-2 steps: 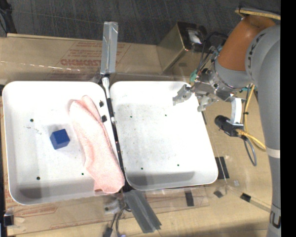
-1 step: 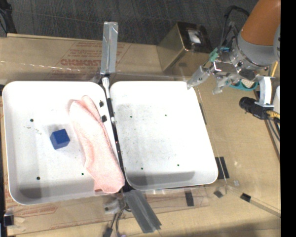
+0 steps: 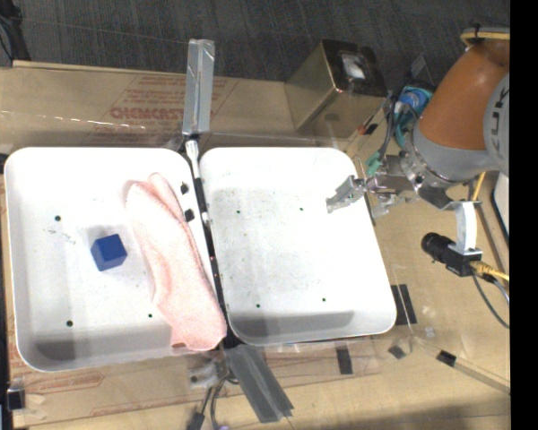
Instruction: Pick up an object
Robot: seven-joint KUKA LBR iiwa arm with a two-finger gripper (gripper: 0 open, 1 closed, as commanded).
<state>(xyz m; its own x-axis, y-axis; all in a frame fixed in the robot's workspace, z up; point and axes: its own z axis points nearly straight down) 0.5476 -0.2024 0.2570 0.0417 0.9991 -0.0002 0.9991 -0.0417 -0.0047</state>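
two shallow white plastic bins sit side by side. the left bin (image 3: 36,240) holds one small blue cube (image 3: 109,251) (hard-edged, matte) and one pink cloth (image 3: 175,258), soft and rumpled, draped along its right wall. the right bin (image 3: 287,267) has a speckled floor. over its upper right edge hangs the one metal gripper (image 3: 345,193), fingers slightly apart, gripping nothing.

Grey arm (image 3: 462,97) with orange band entering from right, pincer (image 3: 342,195) extended leftward, low
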